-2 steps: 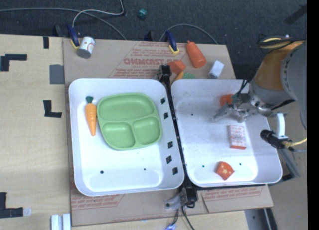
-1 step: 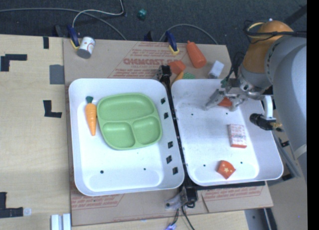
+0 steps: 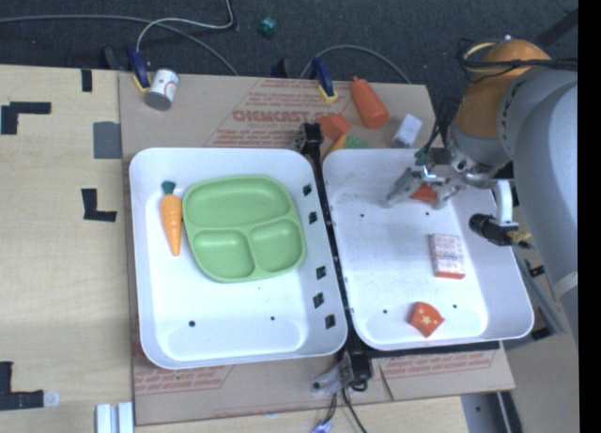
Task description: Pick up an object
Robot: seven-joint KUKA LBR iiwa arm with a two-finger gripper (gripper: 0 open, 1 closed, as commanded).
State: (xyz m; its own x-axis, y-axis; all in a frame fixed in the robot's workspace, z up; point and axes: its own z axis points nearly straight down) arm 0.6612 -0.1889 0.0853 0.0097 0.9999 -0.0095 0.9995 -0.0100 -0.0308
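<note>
Pincer (image 3: 424, 187) low in my right bin (image 3: 376, 309), upper part, fingers spread around a small orange-red piece (image 3: 424, 194); can't tell if it's gripped. Red-white packet (image 3: 447, 255) lies below it, red block (image 3: 425, 318) near the front edge. Left bin: green plate (image 3: 246, 227), carrot (image 3: 171, 219).

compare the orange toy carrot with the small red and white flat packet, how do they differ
The orange toy carrot with a green top lies in the left white bin, beside the green divided plate; the small red and white flat packet lies in the right white bin, apart from other things. The carrot is long and tapered, the packet rectangular and flat. Both lie lengthwise up the view, untouched by the gripper.
</note>
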